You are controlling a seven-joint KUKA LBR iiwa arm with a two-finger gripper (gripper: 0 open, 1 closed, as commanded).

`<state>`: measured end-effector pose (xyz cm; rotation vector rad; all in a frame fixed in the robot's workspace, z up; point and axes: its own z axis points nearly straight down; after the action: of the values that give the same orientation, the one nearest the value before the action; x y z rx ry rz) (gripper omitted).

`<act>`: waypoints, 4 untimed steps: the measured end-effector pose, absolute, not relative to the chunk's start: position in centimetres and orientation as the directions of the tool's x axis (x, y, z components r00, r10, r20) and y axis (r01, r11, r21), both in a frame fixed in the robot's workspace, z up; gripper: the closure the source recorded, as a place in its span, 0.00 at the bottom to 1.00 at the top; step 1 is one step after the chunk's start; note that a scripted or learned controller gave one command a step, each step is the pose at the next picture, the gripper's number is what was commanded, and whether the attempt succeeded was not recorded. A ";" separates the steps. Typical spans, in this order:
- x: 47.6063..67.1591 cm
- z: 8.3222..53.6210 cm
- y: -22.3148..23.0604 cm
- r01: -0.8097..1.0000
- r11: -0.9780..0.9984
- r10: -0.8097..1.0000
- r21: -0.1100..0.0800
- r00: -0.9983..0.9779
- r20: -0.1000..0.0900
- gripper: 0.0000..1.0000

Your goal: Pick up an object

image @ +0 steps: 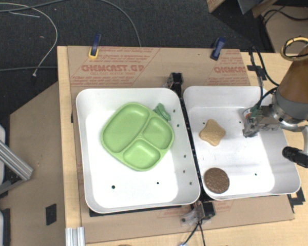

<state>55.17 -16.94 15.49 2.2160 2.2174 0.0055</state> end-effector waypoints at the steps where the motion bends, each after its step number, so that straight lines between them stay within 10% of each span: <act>1: 54.4 20.6 -17.4 1.000 0.001 1.000 0.006 -0.001 -0.002 1.00; 4: 54.8 23.3 -5.9 1.000 0.007 1.000 -0.003 -0.007 0.004 1.00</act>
<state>54.83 -5.92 23.33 2.2164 2.2330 0.0010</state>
